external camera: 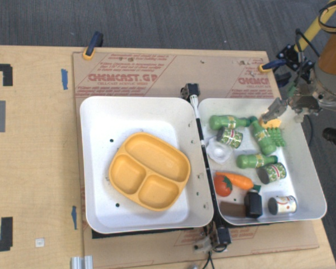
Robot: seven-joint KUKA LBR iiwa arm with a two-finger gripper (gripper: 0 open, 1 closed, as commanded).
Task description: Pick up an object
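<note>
Jumbled small objects (252,161), right bin (311,167)

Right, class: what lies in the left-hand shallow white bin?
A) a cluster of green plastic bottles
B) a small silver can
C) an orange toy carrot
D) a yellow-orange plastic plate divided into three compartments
D: the yellow-orange three-compartment plastic plate sits in the left white bin, while the bottles, carrot and can all lie in the right white bin.
</note>
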